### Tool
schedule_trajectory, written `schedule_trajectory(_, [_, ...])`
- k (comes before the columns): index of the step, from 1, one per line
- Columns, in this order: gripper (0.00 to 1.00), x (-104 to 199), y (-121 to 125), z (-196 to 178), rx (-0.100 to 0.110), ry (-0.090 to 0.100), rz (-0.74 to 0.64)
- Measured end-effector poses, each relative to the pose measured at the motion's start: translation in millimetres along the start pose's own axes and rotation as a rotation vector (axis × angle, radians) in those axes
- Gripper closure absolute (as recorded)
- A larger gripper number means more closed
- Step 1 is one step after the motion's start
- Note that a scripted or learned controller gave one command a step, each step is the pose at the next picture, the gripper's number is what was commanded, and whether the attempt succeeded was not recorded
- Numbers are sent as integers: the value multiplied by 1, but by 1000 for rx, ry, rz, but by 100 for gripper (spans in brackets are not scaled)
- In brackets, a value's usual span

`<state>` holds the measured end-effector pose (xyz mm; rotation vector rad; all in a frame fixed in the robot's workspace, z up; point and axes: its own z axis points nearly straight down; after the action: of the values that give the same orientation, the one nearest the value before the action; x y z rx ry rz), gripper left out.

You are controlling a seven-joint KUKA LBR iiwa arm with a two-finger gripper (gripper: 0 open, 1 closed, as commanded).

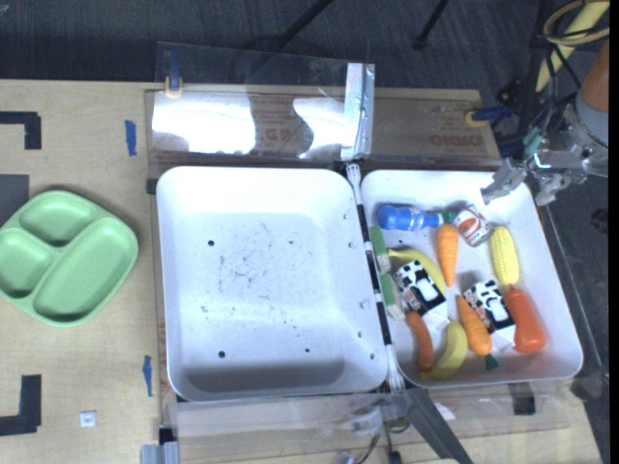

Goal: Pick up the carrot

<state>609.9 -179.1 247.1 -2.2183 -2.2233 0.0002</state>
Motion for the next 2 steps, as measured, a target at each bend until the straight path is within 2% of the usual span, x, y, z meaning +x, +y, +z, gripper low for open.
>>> schedule_trajectory(1, [0,51,51,-25,-7,-3,-335])
schedule_trajectory(2, [0,47,30,62,-3,-2,-433])
